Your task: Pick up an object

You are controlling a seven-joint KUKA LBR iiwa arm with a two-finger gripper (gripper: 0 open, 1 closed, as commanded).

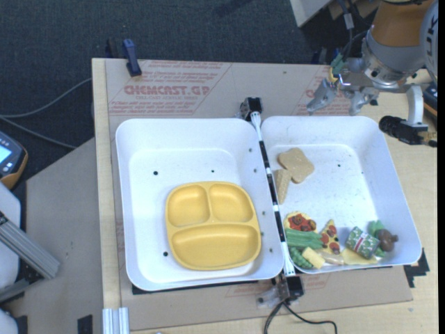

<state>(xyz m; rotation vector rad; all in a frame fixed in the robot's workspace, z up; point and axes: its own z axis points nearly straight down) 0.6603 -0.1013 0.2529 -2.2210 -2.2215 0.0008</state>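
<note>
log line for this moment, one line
arm: above right bin's far edge | pincer: holds nothing | bread: right bin | yellow plate: left bin

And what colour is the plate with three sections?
Yellow; the plate lies in the left bin, seen in the camera view.

arm (pixel 396 26): upper right, wrist down | fingers (pixel 321 101): spread, nothing between

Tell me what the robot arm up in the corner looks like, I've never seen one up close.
The arm is a thick round tube, mostly pale grey, with a broad orange band around it. Below that sits a silvery metal ring, and under it the gripper: a small grey metal piece with two short prongs pointing down. Thin dark cables run beside the arm, and a spot of green shows where the gripper joins on.
</note>
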